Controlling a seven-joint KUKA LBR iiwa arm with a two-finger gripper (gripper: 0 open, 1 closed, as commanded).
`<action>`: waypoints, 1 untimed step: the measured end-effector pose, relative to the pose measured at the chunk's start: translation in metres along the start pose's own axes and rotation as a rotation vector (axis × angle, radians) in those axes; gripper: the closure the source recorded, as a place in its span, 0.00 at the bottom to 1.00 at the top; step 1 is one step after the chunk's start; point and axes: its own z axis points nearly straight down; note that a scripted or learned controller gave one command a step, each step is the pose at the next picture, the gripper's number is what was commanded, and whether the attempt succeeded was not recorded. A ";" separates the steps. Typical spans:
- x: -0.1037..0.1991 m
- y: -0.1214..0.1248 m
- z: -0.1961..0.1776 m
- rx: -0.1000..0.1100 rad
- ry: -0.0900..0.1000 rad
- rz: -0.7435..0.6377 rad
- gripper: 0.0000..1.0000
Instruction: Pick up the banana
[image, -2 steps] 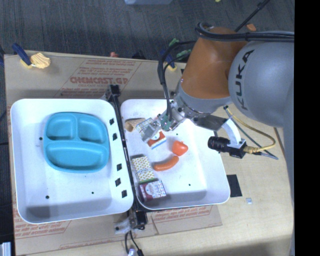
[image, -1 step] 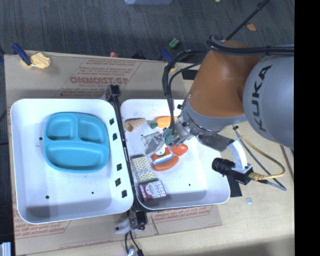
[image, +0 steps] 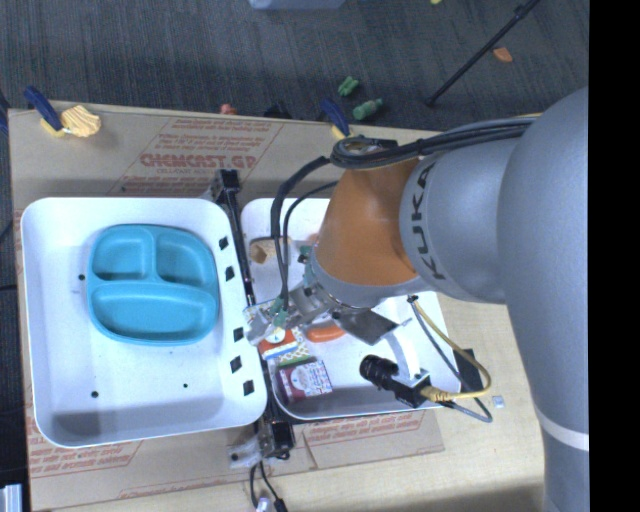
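Observation:
My gripper (image: 283, 318) is low in the right bin (image: 262, 212), close to its left wall. The big grey and orange arm (image: 380, 230) covers most of that bin from above. Around the gripper lies a small clutter: an orange and green piece (image: 284, 347), an orange piece (image: 325, 335) and a maroon packet (image: 303, 380) nearer the front. A small tan thing (image: 260, 252) lies by the bin's left wall further back. What sits directly under the wrist is hidden.
The left bin (image: 60, 380) holds a blue divided plate (image: 155, 283) in its back half. Black clips (image: 232, 262) line the wall between the bins. Small loose items lie on the cardboard and floor behind the bins.

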 end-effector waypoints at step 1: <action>0.000 0.001 -0.010 0.000 -0.001 -0.004 1.00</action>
